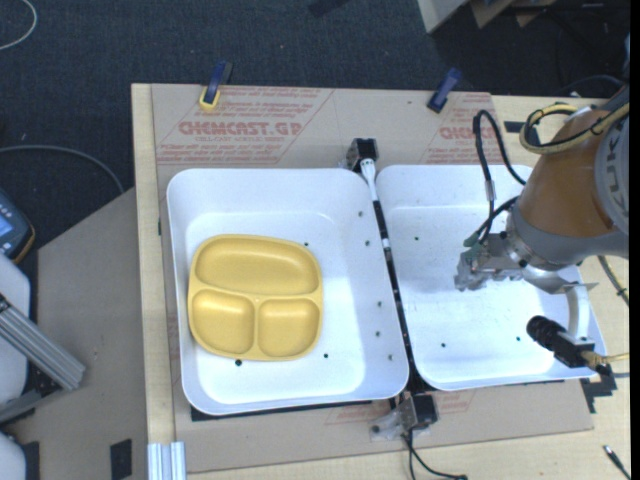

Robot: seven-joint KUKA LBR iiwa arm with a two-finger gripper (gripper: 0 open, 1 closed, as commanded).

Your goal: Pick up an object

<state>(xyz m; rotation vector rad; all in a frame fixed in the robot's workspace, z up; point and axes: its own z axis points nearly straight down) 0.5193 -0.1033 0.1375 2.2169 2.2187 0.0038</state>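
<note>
A yellow divided plate (256,296) lies flat in the left bin (180,268), toward its left side. The arm (570,193) reaches in from the right, and its gripper (478,267) hangs low over the right bin (440,348), well apart from the plate; whether the gripper is apart or together cannot be told.

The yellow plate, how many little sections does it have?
3. The yellow plate lies in the left bin: one long section across its far side, two smaller ones side by side on its near side.
</note>
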